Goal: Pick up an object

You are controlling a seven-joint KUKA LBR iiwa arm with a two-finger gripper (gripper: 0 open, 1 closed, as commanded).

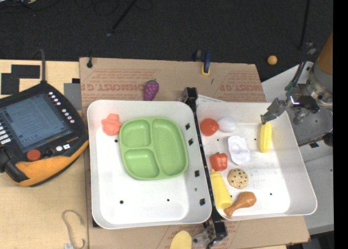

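Yellow plastic corn cob point(265, 136) lies in the right white bin point(304, 188), near its far right corner, just below and left of the pincer point(283, 106), which hangs at the bin's rim. Whether its fingers grip anything cannot be told. Cardboard underlay point(117, 82) reads "CHEMCAST".

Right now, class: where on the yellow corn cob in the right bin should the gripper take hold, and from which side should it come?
Probably at the middle of the corn cob, coming straight down from above. It lies flat and alone on the right bin floor, long axis running near to far, so the gripper can close across its narrow width. Bare floor flanks both long sides.
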